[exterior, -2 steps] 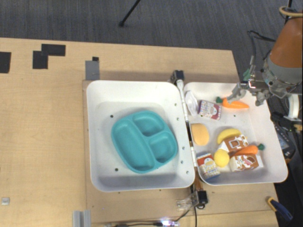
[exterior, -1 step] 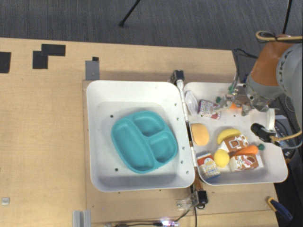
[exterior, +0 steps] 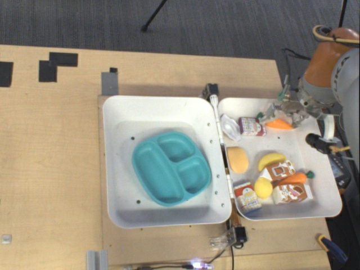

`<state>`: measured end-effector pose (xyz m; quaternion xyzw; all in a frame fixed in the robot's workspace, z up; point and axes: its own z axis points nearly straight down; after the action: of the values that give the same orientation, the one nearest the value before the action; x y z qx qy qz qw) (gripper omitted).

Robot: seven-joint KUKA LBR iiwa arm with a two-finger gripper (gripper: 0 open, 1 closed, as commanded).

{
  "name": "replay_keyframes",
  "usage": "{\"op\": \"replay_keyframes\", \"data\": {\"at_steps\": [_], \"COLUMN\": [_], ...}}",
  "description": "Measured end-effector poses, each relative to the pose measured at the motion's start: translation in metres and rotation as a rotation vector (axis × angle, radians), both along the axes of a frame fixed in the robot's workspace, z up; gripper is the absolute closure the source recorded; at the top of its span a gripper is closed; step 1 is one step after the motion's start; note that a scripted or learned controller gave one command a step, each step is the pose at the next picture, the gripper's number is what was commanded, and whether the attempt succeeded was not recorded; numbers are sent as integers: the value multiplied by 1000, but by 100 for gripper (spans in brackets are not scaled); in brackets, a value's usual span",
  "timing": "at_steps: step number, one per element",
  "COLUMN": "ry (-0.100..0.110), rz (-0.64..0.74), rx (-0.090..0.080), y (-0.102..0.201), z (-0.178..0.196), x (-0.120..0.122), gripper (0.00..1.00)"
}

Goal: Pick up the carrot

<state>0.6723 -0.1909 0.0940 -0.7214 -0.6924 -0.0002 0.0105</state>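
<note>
the gripper (exterior: 291,109) hangs low over the far right corner of the right bin (exterior: 332,207), and its fingers are too blurred and small to read, so i cannot tell their state. a carrot (exterior: 279,125) lies just below and left of the gripper, almost touching it, green end toward the small purple-and-white carton (exterior: 250,126) further left. a second carrot (exterior: 293,179) rests well nearer the camera from the gripper, lying across a brown-and-white carton (exterior: 291,193). beside that sit a banana (exterior: 270,160), a lemon (exterior: 263,188) and an orange-yellow rounded piece (exterior: 238,159). far left of the gripper, the left bin (exterior: 121,122) holds a teal divided plate (exterior: 170,167).
</note>
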Motion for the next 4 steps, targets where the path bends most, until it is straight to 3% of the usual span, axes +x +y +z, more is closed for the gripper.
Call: {"op": "replay_keyframes", "data": {"at_steps": [1,2,3,4], "ry": [-44,-48,-31,-29], "rz": [71,75,486,966], "rx": [-22,-23,-20,-15], "y": [13,14,9,-15], "z": [2,12,-6,-7], "x": [-29,-27,-39,-65], "gripper": [0,100,100,100]}}
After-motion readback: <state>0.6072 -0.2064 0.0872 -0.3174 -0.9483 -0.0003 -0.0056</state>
